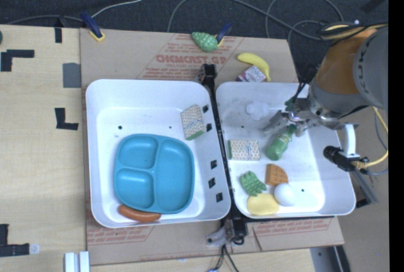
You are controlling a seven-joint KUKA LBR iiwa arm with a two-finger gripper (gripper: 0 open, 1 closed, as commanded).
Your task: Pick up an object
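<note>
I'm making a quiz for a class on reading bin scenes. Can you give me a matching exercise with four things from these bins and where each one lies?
Things:
1. blue divided plate
2. orange sausage
3. green bottle
4. white egg

Places:
A. right bin, near the front edge, beside a yellow piece
B. left bin, in the middle
C. right bin, just below the gripper
D. left bin, front edge, against the plate's rim

Pairs: 1-B, 2-D, 3-C, 4-A
</note>
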